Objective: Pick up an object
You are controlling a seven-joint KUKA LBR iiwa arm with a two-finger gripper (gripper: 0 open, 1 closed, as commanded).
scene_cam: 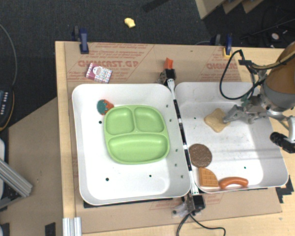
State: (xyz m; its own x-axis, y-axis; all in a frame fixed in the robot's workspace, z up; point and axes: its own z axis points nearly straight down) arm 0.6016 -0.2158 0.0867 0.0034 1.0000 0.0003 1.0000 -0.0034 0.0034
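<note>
White plastic bins sit side by side on a cardboard-topped bench (pixel 137 53), a black divider (pixel 179 127) marking where they meet. Left of the divider, the left bin (pixel 88 171) holds a green tray (pixel 135 133) with three compartments; a small round red-and-green toy (pixel 104 106) lies touching the tray's upper left corner. Above that bin, a small pink card (pixel 99 72) rests on the cardboard. Right of the divider, in the right bin (pixel 265 166), a tan bread slice (pixel 216 120) lies near the top; a brown patty (pixel 200 154) sits just beside the divider, with a waffle (pixel 208 178) below it and a sausage (pixel 233 182) alongside. The gripper (pixel 236 114) hangs low, its tips just right of the bread slice, spread narrowly with nothing visibly between them.
</note>
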